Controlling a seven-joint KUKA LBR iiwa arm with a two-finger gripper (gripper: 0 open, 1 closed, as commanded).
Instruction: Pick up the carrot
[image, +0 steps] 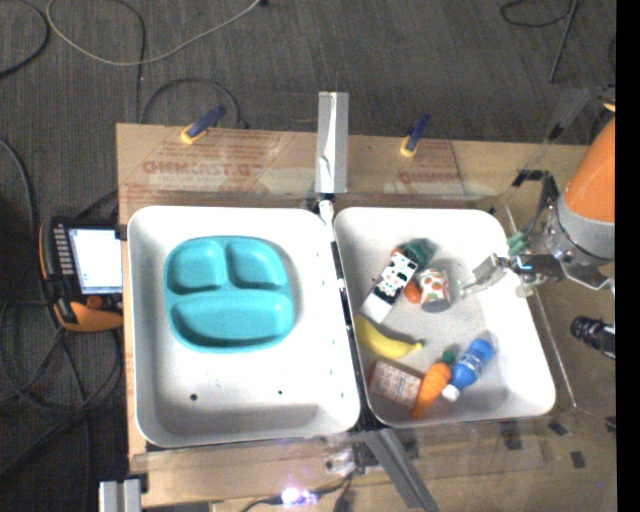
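**Carrot Waits at Front of Crowded Bin**

Pictured from above: gripper (487, 272) poised over the right bin (520, 345), near its far right side, fingers spread narrowly with nothing between them. Well apart from it, toward the near edge: the carrot (432, 385), orange with a green top, lying at a slant.

Squeezed between two neighbours, that carrot: touching a blue bottle (470, 366) on one side and just beside a brown packet (394, 382) on the other. Best approached, by this reading, straight down over the thick middle, fingers turned across the carrot's width to slip into the gaps rather than onto the bottle. Worth opening wider first, then lifting straight up to avoid dragging the neighbours.

Counted on the desk: two white bins; one teal divided tray (232, 293) in the left bin (150, 390). In the right bin: one carrot, one blue bottle, one brown packet, one banana (388, 342), one black-and-white carton (393, 279), one round speckled item (432, 288).
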